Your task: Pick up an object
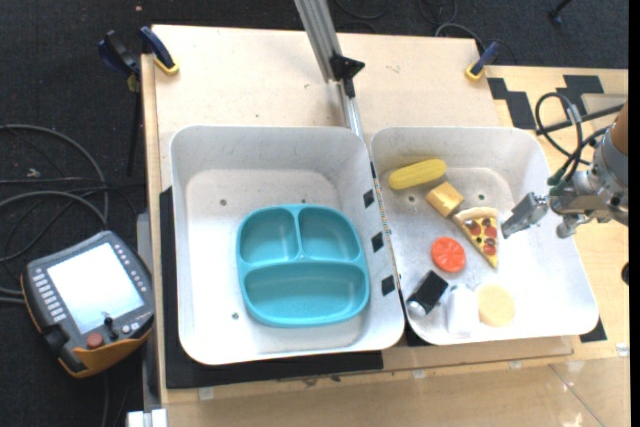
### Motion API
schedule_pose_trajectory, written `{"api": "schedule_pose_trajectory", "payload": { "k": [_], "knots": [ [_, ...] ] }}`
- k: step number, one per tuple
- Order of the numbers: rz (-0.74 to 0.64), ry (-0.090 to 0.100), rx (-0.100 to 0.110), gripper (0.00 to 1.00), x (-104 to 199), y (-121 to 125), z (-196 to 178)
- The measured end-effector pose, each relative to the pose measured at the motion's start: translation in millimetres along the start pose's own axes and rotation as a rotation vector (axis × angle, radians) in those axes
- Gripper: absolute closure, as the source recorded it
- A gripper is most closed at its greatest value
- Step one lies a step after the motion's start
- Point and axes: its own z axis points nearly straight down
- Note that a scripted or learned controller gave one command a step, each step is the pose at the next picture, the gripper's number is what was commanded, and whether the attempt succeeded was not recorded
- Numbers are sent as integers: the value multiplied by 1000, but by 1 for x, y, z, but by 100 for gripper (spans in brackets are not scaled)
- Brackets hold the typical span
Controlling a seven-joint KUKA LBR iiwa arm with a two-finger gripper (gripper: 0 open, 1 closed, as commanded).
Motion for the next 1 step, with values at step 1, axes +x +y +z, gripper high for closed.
{"api": "schedule_pose_trajectory", "payload": {
  "k": [1],
  "knots": [
    [1, 0, 0, 0, 0, 0, 0]
  ]
}}
